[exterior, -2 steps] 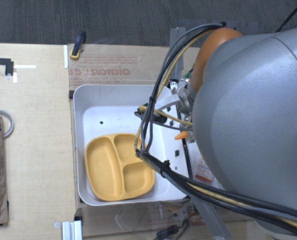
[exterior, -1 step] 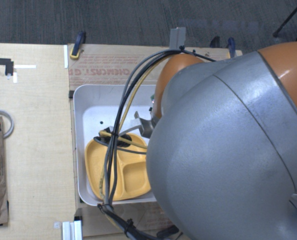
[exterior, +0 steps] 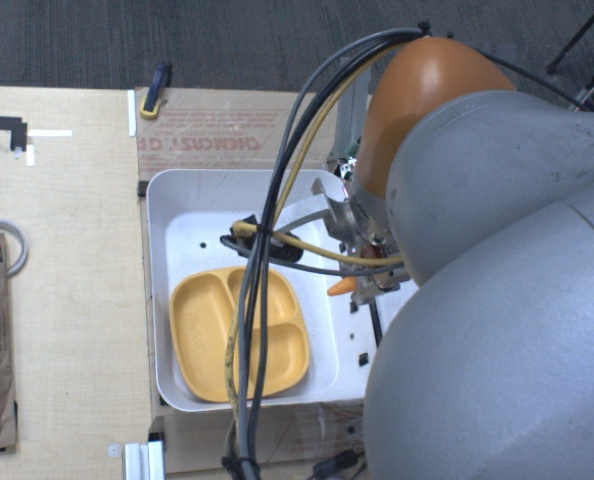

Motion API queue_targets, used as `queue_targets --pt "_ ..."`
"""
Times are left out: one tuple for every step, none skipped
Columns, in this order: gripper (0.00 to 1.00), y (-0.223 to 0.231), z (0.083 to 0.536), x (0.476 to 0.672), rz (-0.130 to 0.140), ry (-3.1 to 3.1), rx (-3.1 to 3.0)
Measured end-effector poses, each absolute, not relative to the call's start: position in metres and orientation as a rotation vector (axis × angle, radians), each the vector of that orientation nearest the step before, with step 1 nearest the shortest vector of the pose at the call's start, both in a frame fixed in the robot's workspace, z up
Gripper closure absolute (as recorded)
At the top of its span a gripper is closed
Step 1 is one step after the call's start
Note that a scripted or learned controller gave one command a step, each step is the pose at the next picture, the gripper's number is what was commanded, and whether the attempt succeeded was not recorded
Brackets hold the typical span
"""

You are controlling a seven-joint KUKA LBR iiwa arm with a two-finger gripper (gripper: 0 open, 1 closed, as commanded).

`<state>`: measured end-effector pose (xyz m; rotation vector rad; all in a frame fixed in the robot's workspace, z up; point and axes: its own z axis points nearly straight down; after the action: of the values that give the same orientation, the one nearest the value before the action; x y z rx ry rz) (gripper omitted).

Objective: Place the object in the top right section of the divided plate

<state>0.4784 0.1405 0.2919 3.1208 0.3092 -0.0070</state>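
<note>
We saw the yellow divided plate (exterior: 239,334) in the bin (exterior: 177,208); at its two o'clock the tool (exterior: 362,286) hung, its grip indiscernible.

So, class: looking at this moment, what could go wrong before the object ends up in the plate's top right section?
1. The small orange object sits at the arm's edge, apart from the yellow divided plate; whether it is gripped is unclear, so it could drop into the white bin.
2. The black cables hang across the plate's sections and might snag or hide the target.
3. The grey arm covers the bin's right side, so placement is hard to check.
</note>
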Motion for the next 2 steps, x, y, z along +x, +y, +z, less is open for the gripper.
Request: queue_targets --pt "1.0 0.166 0.297 0.503 -0.007 0.401 3.111" --pt "1.0 0.198 0.122 0.477 -0.011 0.453 3.104"
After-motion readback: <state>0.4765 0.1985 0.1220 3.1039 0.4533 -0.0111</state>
